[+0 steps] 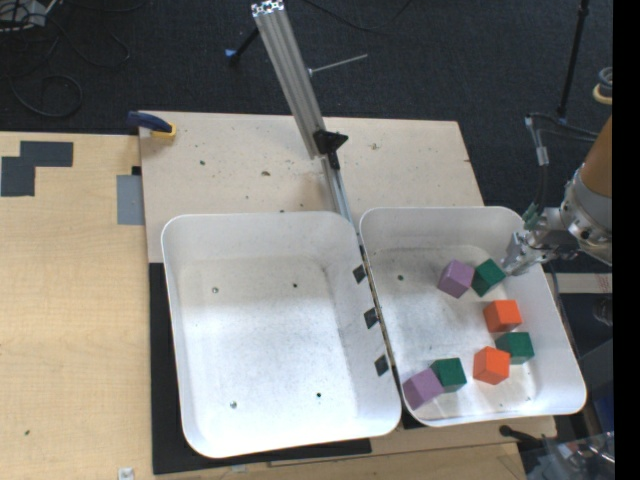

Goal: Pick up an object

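Six blocks lie in the right bin [560, 308]. The gripper [520, 250] hovers at its far right rim, just right of the upper green block [489, 276], which touches a purple block [456, 278]. Its grip state cannot be told.

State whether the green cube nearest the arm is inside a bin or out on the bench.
Inside. The small green cube sits on the right white bin's floor, beside the purple cube.
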{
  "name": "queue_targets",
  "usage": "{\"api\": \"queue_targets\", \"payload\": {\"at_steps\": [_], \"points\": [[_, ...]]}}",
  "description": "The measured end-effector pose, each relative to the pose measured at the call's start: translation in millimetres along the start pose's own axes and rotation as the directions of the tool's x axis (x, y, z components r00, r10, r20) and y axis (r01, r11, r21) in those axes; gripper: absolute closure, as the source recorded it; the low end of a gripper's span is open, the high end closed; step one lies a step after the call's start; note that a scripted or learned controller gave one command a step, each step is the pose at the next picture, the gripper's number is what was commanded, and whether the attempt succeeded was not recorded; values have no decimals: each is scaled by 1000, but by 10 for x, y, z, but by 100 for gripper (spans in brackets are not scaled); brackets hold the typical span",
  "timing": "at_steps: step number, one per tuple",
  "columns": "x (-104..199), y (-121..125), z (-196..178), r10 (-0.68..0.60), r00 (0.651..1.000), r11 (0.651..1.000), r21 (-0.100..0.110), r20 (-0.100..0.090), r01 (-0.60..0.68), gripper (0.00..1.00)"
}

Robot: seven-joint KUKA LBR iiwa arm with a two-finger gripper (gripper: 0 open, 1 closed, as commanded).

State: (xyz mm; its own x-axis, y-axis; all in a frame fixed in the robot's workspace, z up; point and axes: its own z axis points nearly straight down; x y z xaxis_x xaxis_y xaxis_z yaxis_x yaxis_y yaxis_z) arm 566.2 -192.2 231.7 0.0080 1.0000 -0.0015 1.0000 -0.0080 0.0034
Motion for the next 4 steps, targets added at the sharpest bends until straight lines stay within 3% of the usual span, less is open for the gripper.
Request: {"api": "queue_targets", "payload": {"at_steps": [1,4], "points": [[-11,4,-238,-7,1000,1000,2,-1,7,100],[1533,44,-2,-12,1000,1000,8,-4,12,100]]}}
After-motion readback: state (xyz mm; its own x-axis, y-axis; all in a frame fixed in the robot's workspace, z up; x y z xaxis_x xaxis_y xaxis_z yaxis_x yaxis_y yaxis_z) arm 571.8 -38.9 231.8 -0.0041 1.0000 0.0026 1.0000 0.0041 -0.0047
